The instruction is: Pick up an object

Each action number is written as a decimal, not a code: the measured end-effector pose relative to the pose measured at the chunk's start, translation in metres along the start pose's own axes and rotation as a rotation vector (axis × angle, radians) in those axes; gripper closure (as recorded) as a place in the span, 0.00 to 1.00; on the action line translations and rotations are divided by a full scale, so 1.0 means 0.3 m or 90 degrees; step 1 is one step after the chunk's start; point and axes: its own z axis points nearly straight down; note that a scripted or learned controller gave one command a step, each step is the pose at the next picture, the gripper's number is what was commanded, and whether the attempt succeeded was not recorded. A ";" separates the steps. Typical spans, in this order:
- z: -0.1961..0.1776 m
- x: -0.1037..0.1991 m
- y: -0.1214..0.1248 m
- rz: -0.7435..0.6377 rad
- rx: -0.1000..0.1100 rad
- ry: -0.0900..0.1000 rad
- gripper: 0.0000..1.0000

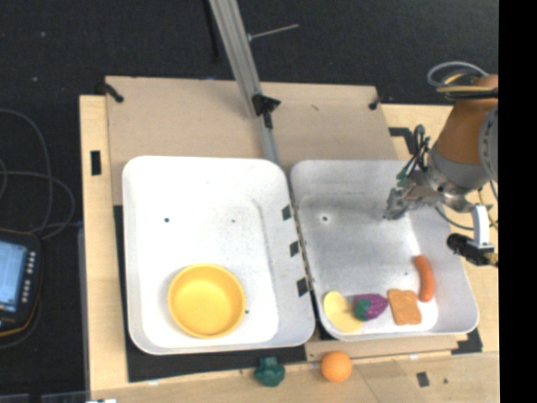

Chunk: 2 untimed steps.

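Note:
The right bin [352,191] holds several small items along its near edge: a pale yellow piece [336,309], a purple and green toy [367,306], an orange-brown slab [405,306] and an orange-red sausage shape [425,277] by the right wall. The gripper [396,206] hangs over the bin's upper right area, well behind those items, under the orange-banded wrist [460,137]. Nothing shows beneath it. A yellow bowl [206,300] sits in the near part of the left bin [193,191].
A metal pole [243,65] slants from the top down to the gap between the bins. An orange ball [336,366] and a green object [269,372] lie on the bench in front of the bins. A tablet [15,280] sits at far left.

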 end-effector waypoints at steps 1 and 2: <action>-0.162 0.011 0.028 -0.002 -0.002 0.002 1.00; -0.357 0.000 0.006 0.000 0.000 0.001 1.00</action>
